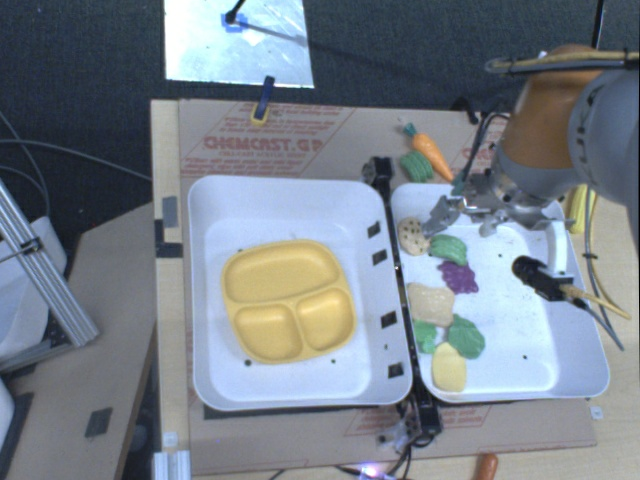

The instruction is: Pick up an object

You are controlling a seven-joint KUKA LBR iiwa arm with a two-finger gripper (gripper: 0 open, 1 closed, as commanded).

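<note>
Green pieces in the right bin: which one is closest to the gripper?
The green piece between the speckled cookie and the purple cluster, beside the gripper. The other two green pieces lie farther away, by the yellow piece.

Red print "CHEMCAST G" on cardboard sheet (330,128), along far edge; trailing characters unclear. More red print at near edge, unreadable.

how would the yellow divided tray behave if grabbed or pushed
The yellow tray looks like moulded plastic, so probably stiff and light. It is wide with a low rim, so likely awkward to pinch. Lying flat in the left bin, it would probably slide, not roll.
</note>
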